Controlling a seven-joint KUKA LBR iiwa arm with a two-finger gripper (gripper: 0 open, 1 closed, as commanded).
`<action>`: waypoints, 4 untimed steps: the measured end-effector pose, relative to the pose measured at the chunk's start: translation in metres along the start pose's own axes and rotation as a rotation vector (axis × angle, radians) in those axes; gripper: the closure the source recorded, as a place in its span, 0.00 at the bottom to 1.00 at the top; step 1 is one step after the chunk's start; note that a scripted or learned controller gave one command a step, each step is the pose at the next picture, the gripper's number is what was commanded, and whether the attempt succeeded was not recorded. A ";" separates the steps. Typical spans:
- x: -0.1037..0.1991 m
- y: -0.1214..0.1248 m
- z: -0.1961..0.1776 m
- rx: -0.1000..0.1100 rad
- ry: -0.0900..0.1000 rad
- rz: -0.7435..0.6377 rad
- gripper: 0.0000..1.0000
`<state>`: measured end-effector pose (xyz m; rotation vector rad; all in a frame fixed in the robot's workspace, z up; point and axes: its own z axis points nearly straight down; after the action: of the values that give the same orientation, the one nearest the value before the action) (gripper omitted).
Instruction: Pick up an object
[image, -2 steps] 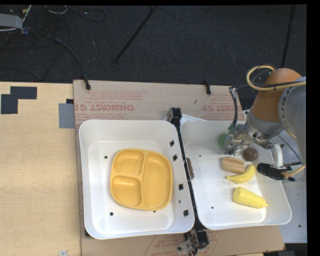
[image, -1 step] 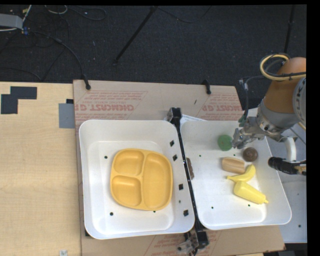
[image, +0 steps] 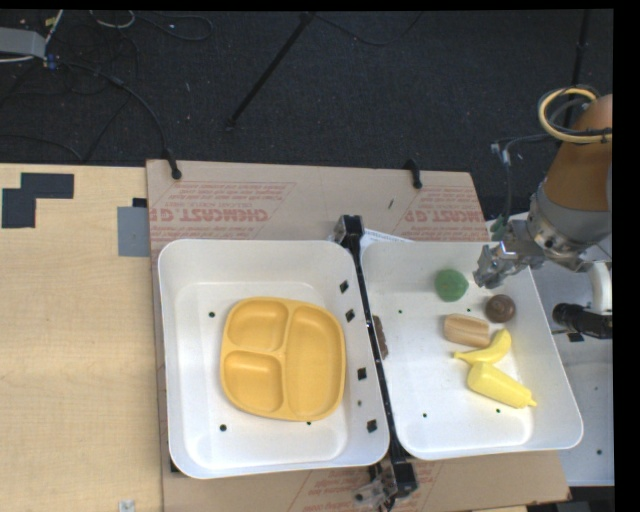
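Arm poised over the right bin, nothing lifted yet.

Nearest the camera, at about five o'clock in the right-hand shallow white bin (image: 560, 420), lay a yellow plastic pepper-like piece (image: 500, 386) touching a small yellow plastic banana (image: 488, 349); just beyond sat a tan wooden cylinder (image: 466, 329), a dark brown round ball (image: 500, 308) and, toward twelve o'clock, a green round ball (image: 451, 284). The left-hand shallow white bin (image: 190, 300) held a yellow divided plastic plate (image: 283, 357). Farthest back, at two o'clock, the grey two-finger gripper (image: 492, 264) hung above the bin's rim, just beside the brown ball; whether its claw stood apart or together could not be told. Every object rested in its bin, so reaching, gripping and lifting all seemed left to do.
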<state>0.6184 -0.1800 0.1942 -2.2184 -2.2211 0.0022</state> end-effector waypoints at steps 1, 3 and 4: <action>0.000 0.000 -0.041 -0.003 -0.001 -0.001 1.00; 0.104 -0.022 -0.025 0.002 0.000 0.001 1.00; 0.152 -0.034 -0.035 0.003 0.000 0.000 1.00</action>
<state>0.5842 -0.0279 0.2298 -2.2170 -2.2190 0.0051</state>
